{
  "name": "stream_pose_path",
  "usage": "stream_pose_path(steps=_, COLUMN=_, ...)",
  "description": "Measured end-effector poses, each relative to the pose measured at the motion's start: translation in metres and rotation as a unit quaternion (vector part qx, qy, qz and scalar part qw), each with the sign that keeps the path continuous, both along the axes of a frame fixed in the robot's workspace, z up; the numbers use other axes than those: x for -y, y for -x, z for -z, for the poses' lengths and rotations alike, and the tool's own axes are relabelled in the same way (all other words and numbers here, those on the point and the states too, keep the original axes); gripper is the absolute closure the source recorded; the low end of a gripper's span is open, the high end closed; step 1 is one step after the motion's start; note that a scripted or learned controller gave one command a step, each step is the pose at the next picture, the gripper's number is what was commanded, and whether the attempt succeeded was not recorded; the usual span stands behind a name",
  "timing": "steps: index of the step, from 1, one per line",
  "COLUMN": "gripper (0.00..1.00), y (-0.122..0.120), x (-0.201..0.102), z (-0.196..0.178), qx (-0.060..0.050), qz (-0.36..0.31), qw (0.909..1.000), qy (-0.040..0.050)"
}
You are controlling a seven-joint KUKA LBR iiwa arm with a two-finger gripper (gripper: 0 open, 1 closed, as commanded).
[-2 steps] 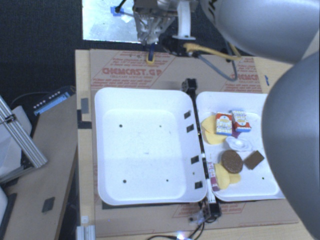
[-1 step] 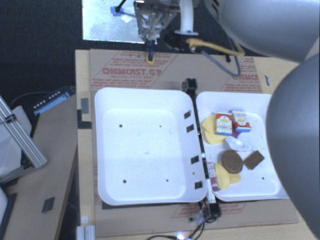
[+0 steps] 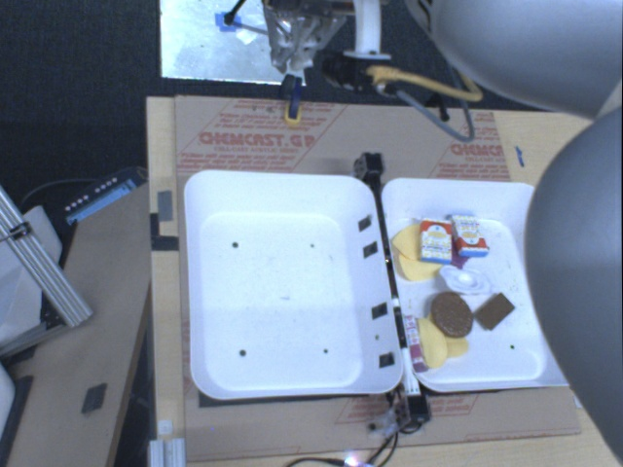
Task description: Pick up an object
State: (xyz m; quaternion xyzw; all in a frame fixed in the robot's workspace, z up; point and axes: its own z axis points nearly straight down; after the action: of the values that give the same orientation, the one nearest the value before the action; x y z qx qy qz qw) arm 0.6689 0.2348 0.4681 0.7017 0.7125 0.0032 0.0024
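Note:
My gripper (image 3: 292, 69) hangs high over the cardboard behind the left bin (image 3: 209, 202). Its fingers are shut on a small blue and yellow object (image 3: 292, 100), which dangles straight down from the fingertips. The right bin (image 3: 521, 363) holds the other items: two orange and white cartons (image 3: 452, 238), a yellow disc (image 3: 409, 256), a white cap (image 3: 464, 280), a round brown cookie (image 3: 452, 314), a brown square piece (image 3: 494, 310) and a second yellow piece (image 3: 435, 346).
The grey arm fills the upper right and overhangs the right bin's far side. A black clip rail (image 3: 382, 261) runs between the bins. A yellow hose (image 3: 428, 84) loops beside the gripper. A shiny metal plate (image 3: 204, 27) lies behind the cardboard.

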Motion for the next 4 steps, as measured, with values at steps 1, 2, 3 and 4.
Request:
stream_pose_path(steps=1, gripper=1.0, y=0.0, x=0.0, z=-0.011, qx=0.001, qz=-0.002, qw=1.0, qy=0.0)
stream_pose_path(steps=2, gripper=1.0, y=0.0, x=0.0, z=-0.023, qx=0.002, qz=-0.004, qw=1.0, qy=-0.0001)
stream_pose_path(steps=3, gripper=1.0, y=0.0, x=0.0, z=-0.034, qx=0.004, qz=-0.006, qw=1.0, qy=-0.0002)
stream_pose_path(steps=4, gripper=1.0, y=-0.001, x=0.0, z=-0.045, qx=0.005, qz=-0.008, qw=1.0, qy=-0.0002)
